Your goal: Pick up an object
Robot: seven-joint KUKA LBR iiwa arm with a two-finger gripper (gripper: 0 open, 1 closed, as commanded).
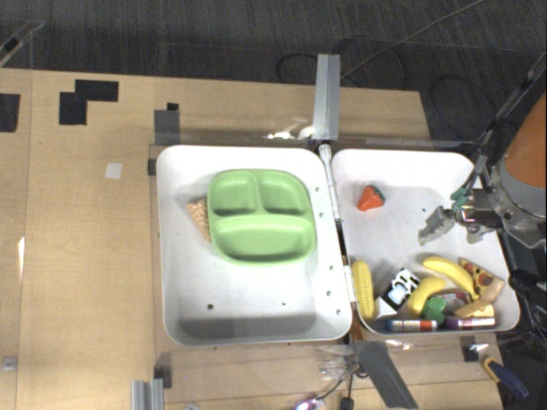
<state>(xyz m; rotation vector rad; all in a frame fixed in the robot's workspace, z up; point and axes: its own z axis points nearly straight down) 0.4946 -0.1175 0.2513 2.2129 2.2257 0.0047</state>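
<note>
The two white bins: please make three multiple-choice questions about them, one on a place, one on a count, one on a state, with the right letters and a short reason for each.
1. Where does the green divided plate lie?
A. in the left bin
B. in the right bin
C. on the bench outside the bins

2. How many bananas lie in the right bin?
A. none
B. two
C. four

3. How does the gripper stand to the orange strawberry-like toy?
A. it holds the toy
B. it presses on the toy
C. it is apart from the toy

Answers:
1 A: the plate rests in the left bin, over a tan item.
2 B: two yellow bananas lie near the bin's lower right corner, beside the corn cob.
3 C: bare bin floor separates them.
</note>
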